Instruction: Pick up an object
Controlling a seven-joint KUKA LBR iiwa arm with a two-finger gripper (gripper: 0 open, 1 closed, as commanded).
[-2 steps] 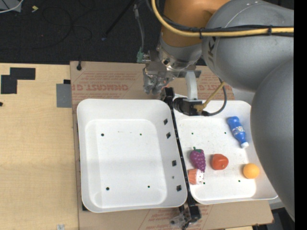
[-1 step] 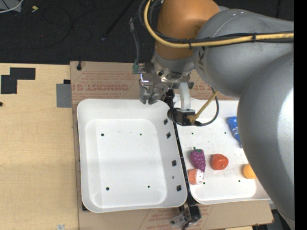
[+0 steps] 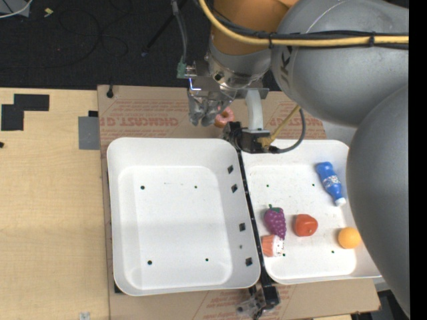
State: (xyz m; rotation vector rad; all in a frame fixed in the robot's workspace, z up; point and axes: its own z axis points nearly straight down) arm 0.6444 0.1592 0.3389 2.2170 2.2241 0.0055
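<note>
Between the fingers of the gripper (image 3: 212, 117), above the far edge of the bins, sits a small pinkish-orange object (image 3: 223, 115). It is partly screened by the finger hardware, so its shape and kind cannot be made out. The fingers are closed against it, and it hangs clear of both bins, over the brown cardboard sheet (image 3: 153, 115) beyond them.

Much of the arm (image 3: 340, 52) is cut off at the top and right of the view, and its grey bulk covers the right bin's near right corner.

The right bin (image 3: 293, 179) holds five items, all well apart from the gripper: a blue bottle (image 3: 330, 181) near the far right side, a purple grape bunch (image 3: 275, 221), a red item (image 3: 305, 225) just right of the grapes, a small orange and white piece (image 3: 271, 246) below the grapes, and an orange ball (image 3: 348, 237) at the right, touching the arm's outline. The left bin (image 3: 173, 219) lies beside it, sharing a black clipped divider (image 3: 241, 205).
</note>
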